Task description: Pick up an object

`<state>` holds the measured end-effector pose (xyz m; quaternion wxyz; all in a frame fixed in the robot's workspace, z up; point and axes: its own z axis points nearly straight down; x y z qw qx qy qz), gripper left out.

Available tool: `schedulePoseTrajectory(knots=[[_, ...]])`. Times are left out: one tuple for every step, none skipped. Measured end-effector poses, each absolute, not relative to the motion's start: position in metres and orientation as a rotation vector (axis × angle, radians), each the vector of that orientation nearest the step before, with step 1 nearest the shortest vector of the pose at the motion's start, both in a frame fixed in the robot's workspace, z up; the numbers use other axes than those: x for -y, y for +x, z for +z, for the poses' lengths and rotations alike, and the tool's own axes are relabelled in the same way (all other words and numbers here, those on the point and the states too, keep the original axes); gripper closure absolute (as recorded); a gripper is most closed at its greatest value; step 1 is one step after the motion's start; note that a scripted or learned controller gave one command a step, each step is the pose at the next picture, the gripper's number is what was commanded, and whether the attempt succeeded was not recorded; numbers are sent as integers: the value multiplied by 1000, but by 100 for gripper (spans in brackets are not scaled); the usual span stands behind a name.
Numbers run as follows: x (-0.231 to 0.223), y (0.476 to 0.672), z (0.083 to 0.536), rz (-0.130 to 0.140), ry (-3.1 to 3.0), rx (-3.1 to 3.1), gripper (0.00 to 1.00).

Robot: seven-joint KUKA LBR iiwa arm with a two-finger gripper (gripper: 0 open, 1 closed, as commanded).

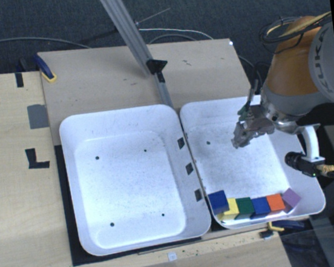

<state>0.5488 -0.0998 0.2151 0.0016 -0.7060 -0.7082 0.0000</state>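
My gripper hangs over the middle of the right bin, pointing down and left. Nothing shows between its tips. A row of small blocks lies along that bin's front wall: a blue block stacked at the left on a yellow one, then a green block, another blue block, an orange block and a purple block at the right end. The gripper stands well behind this row, apart from every block.
The left bin sits beside the right one, with black clips on the shared wall. A metal pole slants in from the top. The arm's orange band and cables crowd the right side.
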Motion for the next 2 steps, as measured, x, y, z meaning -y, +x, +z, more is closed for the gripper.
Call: schedulePoseTrajectory(knots=[[110, 601, 154, 7, -2217, 2223, 100], [161, 528, 177, 7, -2228, 2213, 100]])
